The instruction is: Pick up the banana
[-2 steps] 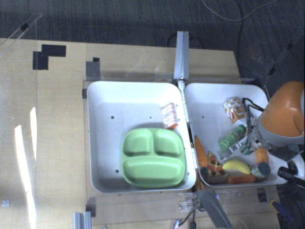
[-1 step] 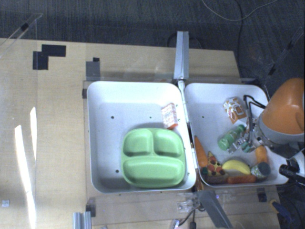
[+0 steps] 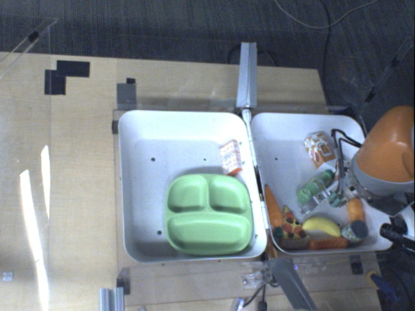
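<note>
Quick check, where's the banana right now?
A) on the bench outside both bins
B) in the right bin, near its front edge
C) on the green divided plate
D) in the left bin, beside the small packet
B: the banana lies among other items near the front edge of the right bin, while the green divided plate sits in the left bin.

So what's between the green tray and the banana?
In the camera view, the bins' shared wall divides the green tray from the banana; then a carrot and a dark toy beside the banana.
</note>
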Controlling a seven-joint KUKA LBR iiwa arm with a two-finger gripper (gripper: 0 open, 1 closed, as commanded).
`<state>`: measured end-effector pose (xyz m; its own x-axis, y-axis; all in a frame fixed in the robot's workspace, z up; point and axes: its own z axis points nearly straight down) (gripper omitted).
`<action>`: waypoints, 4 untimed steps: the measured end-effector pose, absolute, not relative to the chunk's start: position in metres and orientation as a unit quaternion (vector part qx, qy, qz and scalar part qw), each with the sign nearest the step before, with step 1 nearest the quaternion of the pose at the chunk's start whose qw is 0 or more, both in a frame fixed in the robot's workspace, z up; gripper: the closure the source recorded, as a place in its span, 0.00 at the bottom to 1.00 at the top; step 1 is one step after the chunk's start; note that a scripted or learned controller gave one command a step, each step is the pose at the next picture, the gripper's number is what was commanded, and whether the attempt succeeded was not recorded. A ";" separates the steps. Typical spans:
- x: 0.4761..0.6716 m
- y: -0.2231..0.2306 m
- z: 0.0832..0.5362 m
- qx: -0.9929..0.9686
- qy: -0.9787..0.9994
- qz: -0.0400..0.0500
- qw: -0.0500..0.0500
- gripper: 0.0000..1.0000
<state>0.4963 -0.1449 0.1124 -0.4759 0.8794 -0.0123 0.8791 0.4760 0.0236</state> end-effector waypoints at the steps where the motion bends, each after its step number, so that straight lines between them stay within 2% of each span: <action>1: 0.520 -0.137 0.160 0.555 0.832 0.001 0.003 0.00; 2: 0.548 -0.140 0.162 0.520 0.854 0.001 0.003 0.00; 3: 0.523 -0.174 0.201 0.438 0.899 0.001 0.004 0.00; 4: 0.495 -0.148 0.105 0.290 0.957 0.001 0.002 0.00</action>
